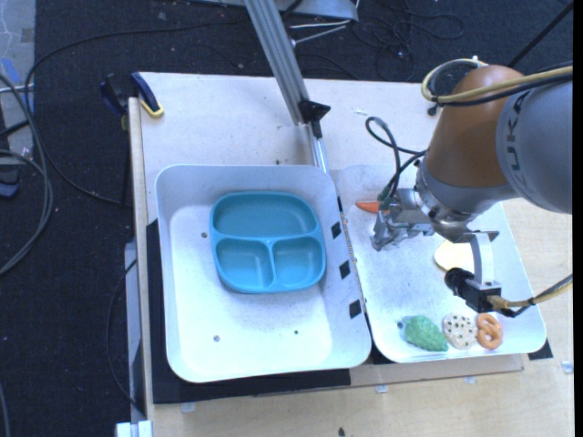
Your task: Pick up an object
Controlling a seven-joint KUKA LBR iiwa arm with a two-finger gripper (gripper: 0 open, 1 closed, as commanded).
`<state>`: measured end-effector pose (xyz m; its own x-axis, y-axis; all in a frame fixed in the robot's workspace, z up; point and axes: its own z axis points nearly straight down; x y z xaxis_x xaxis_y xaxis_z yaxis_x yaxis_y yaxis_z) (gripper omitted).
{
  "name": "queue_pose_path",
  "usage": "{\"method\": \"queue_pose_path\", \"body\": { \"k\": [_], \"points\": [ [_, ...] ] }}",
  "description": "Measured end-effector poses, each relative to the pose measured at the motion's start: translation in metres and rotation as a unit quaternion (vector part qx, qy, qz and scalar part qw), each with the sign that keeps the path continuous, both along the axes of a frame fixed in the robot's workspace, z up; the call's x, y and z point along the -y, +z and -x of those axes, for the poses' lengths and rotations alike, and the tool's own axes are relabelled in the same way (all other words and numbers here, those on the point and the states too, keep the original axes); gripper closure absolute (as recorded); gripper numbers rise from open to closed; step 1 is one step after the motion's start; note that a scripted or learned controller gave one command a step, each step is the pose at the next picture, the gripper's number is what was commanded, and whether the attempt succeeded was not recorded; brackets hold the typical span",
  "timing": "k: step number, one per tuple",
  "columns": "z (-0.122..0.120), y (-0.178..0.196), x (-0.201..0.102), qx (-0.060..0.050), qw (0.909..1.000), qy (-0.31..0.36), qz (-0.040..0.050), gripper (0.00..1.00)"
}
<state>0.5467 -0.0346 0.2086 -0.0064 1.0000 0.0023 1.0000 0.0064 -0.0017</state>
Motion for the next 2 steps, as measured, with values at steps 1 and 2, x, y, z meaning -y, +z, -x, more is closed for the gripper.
{"method": "queue_pose_path", "body": {
  "k": [1, 2],
  "points": [
    [0.014, -0.002, -0.045, 0.0, 1.0, 0.0, 0.0001, 1.0],
    [0.032, -0.004, -0.095, -0.001, 1.0, 0.0, 0.0, 1.0]
  ]
}}
